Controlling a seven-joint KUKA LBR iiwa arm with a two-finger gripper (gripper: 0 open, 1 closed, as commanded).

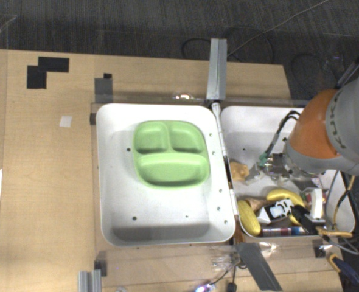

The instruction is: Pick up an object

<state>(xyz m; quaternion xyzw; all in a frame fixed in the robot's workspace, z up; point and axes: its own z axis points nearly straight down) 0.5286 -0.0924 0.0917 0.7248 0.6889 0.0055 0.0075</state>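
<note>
Camera view; gripper [271,166] is seen low inside the right bin [252,123], reached in from the right under the grey arm [350,126] with its orange band [310,129]; fingers are largely masked by the wrist body and cables, so open or closed cannot be told, and nothing is seen clamped between them. Objects for picking are heaped along the near side of the right bin, just below and beside the gripper; a tan crumpled item [239,172] is seen just left of the gripper, contact cannot be judged; a yellow banana [284,195] is placed just below the gripper; a second yellow-green fruit [248,218] is laid at the near left corner of that bin; a black-and-white item [280,210] is wedged between the two yellow pieces; a dark red marker-like stick [283,230] is laid along the near wall. Clutter on the right of the heap is overlapped by cables and the arm and cannot be made out singly. Left bin [115,181] is occupied by one thing, a green divided tray [170,154], set upside-right with three compartments, toward the far half; the two bins are set side by side, rims touching at a metal rail [216,72] mounted on the wooden bench [39,175].
</note>
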